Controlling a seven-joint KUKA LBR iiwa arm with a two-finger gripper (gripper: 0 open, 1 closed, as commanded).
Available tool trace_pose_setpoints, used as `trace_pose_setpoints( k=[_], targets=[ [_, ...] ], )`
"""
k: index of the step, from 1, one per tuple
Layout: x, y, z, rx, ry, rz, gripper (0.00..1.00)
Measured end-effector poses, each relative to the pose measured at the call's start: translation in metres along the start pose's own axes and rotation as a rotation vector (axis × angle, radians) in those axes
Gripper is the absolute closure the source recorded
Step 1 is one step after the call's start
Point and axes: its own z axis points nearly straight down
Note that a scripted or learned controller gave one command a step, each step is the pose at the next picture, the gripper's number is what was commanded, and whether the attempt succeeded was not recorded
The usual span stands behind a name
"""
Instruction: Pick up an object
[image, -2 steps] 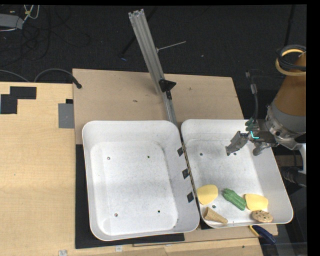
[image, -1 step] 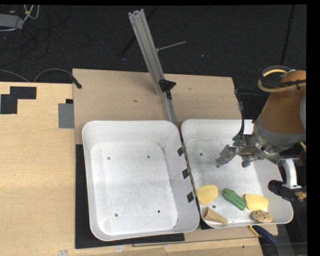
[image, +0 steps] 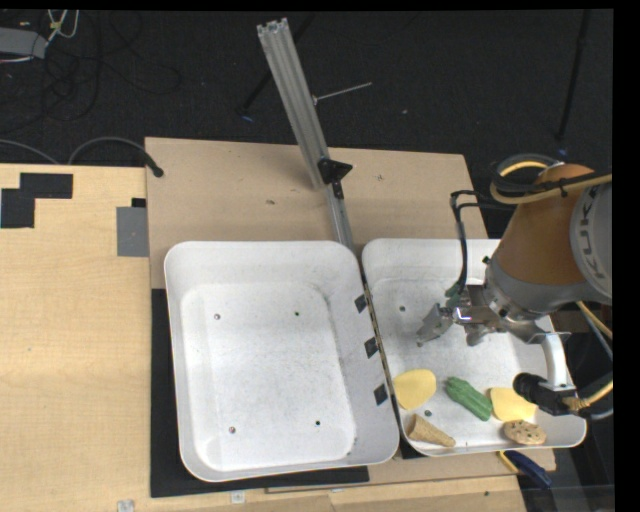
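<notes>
Hovering fingers (image: 452, 327) state unclear, right bin (image: 400, 262) holding two yellow pieces (image: 414, 386), one green piece (image: 468, 397), one cone (image: 430, 431), one cookie (image: 524, 432)

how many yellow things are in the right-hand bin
2. One yellow piece lies near the bin's left wall, left of the green object. The other yellow piece lies right of the green object, above the round cookie. The arm may hide others.

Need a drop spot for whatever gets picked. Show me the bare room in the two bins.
The left white bin has its whole floor bare. In the right white bin, the strip between the far rim and the gripper is bare. Its near edge is crowded: yellow round piece, green oblong piece, tan cone, yellow wedge, brown cookie.
</notes>
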Motion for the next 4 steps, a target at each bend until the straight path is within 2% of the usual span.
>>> trace_pose_setpoints(
  k=[1, 2, 3, 4],
  targets=[
    [0.006, 0.008, 0.055, 0.001, 0.000, 0.001, 0.00],
    [0.003, 0.008, 0.042, -0.003, -0.001, 0.010, 1.00],
    [0.002, 0.015, -0.018, -0.011, -0.002, -0.004, 1.00],
    [0.001, 0.009, -0.080, -0.012, -0.002, -0.002, 1.00]
  ],
)
